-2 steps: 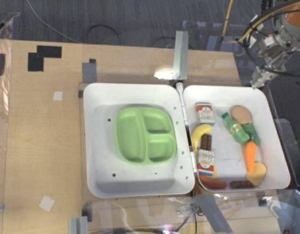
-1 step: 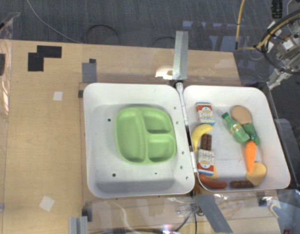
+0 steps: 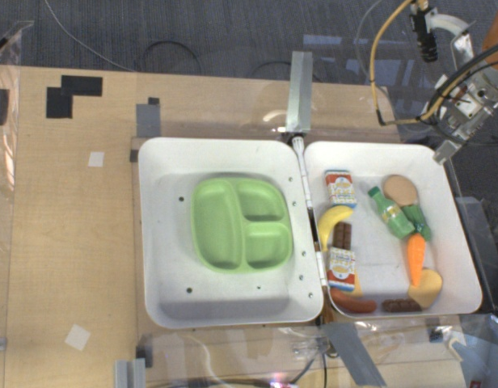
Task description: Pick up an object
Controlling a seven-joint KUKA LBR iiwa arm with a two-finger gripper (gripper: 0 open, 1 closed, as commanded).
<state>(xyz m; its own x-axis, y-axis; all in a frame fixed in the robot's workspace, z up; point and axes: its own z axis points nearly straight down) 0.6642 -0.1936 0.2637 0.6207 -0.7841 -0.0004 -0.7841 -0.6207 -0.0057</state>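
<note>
We note the gripper (image 3: 448, 145) hanging above the far right corner of the right bin (image 3: 459, 241); whether it is apart or together we cannot tell. Near that bin's left wall lie a can (image 3: 340, 189), a banana (image 3: 333, 221) and a second can (image 3: 343, 268). Toward its right wall lie a green bottle (image 3: 393, 212) and a carrot (image 3: 415, 257). The left bin (image 3: 160, 217) carries a green divided tray (image 3: 239, 224)

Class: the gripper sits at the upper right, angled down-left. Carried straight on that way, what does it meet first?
Probably the right bin's far corner rim, just below the gripper; past it, the tan round piece. Depth is unclear.
</note>
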